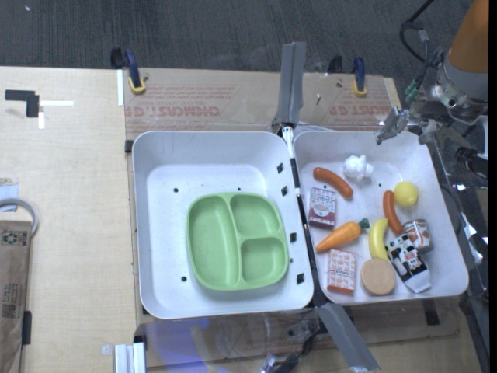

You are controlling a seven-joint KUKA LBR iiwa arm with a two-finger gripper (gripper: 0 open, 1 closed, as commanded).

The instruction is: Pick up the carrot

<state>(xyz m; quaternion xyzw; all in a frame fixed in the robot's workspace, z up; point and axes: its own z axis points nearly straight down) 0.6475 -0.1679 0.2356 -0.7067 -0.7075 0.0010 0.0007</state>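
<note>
1. The step in hand looks like the approach: the tool hovers at the far rim of the right bin, up in that bin's far right corner, and nothing sits between its parts.
2. How wide the tool stands I cannot tell; it appears as a tangle of metal and cable at the arm's end, too small and cluttered to read.
3. The carrot lies in the right bin, towards its left side and about midway along, tilted so its green tip points up and to the right.
4. Relative to the tool, the carrot is well apart: nearer the camera and further left, across most of the bin.
5. Neighbours crowd it. A small red and white packet lies just above it, a second packet just below, and a banana just beside its green tip.
6. The next move, as I judge it, calls for travelling left and forward over the bin, then descending with the grip set across the carrot's narrow width, clear of both packets.
</note>
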